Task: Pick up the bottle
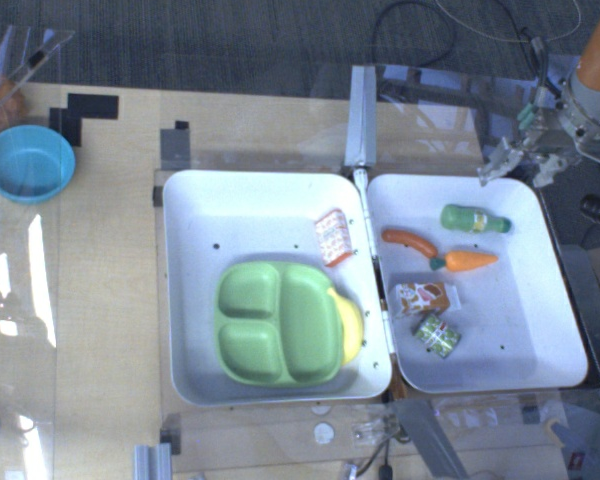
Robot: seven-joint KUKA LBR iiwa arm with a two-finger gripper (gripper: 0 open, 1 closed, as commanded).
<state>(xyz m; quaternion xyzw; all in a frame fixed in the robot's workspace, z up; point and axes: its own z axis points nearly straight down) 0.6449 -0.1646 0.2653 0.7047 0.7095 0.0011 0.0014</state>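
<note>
- Dark carpeted floor runs along the 12 o'clock side, with black cables looping over it; below that lies the pale wooden table (pixel 100 298), where two shallow white bins sit side by side.
- At the 3 o'clock edge the arm is cut off; only part of its orange band and grey wrist shows.
- Its claw (pixel 525 165) hangs over the far rim of the right bin (pixel 540 358), toward 1 o'clock; the metal fingers look spread apart with nothing between them, though they are small and blurred.
- Just below the claw, apart from it, the green bottle (pixel 474 220) lies on its side in the right bin's 12 o'clock part, smooth and cylindrical, with a yellowish band near its cap.
- Toward the bin's centre lie a reddish sausage-shaped piece (pixel 409 240) and an orange carrot (pixel 465 261), the two meeting near the carrot's green end.
- At about 7 o'clock in that bin sit a brown-and-white packet (pixel 422 297) and a small green carton (pixel 437 335); their print is too small to read.
- In the left bin (pixel 195 268) a green sectioned tray (pixel 278 322) with rounded corners partly hides a yellow object (pixel 350 328) at its 3 o'clock side.
- A red-and-white packet (pixel 332 237) lies near that bin's 2 o'clock edge.
- A blue bowl (pixel 28 163) sits on the table at 10 o'clock, beside a clear plastic item cut off by the edge.
</note>
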